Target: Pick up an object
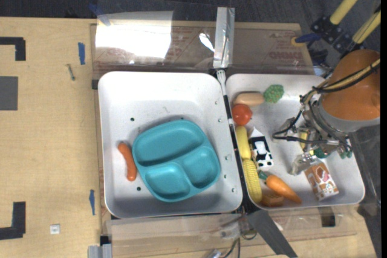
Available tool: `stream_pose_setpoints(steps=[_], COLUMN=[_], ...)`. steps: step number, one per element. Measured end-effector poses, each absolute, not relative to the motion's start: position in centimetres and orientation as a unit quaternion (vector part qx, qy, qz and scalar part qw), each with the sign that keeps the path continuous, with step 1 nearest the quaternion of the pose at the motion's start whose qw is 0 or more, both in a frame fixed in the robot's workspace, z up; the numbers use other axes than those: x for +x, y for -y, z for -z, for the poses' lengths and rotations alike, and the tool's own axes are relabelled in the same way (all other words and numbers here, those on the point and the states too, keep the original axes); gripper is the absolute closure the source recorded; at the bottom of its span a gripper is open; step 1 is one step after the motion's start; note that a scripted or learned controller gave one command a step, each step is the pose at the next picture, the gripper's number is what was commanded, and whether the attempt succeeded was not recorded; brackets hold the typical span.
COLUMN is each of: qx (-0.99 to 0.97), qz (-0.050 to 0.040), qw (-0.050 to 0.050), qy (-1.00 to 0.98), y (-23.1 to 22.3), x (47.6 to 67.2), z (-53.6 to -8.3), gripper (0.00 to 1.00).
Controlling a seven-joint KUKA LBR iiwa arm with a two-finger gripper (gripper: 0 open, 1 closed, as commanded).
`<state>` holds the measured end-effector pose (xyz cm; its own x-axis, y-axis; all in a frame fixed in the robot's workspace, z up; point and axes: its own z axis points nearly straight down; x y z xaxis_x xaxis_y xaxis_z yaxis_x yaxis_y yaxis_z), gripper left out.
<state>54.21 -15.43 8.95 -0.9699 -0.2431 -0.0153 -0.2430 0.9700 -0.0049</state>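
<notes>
a robot arm with an orange band reaches into the right bin [357, 187] of two shallow white bins, and its gripper [311, 151] hangs low over a small packet [320, 180] printed in orange and white, in the near right part of that bin; whether the gripper is wide, narrow or holding anything cannot be told, since wrist and cables cover it. the packet looks light, thin and a little crinkly, probably slippery on its flat faces, so pinching it across its narrower width near the middle seems the safest hold; a grip at one end would likely let it flop or slide out. left of the packet lie an orange carrot [282, 187], a black-and-white toy cow [261, 153], and a yellow corn cob [248, 163] along the bin's left wall. farther from the packet, toward the back, sit a red tomato [242, 113], a tan bread roll [248, 98] and a green broccoli floret [274, 93]. far left of the packet, the left bin [121, 93] holds a teal divided plate [175, 159], with an orange sausage [128, 161] just beside the plate's left edge.
</notes>
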Motion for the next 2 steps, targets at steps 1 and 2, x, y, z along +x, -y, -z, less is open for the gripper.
stream_pose_setpoints(steps=[1, 2], qx=[-0.251, -0.232], qz=[-0.0005, 0.0024], qw=[0.007, 0.007], qy=[-0.968, -0.973], y=[21.5, 19.0], x=[52.6, 55.1], z=[-8.9, -8.9], gripper=[0.00, 0.00])
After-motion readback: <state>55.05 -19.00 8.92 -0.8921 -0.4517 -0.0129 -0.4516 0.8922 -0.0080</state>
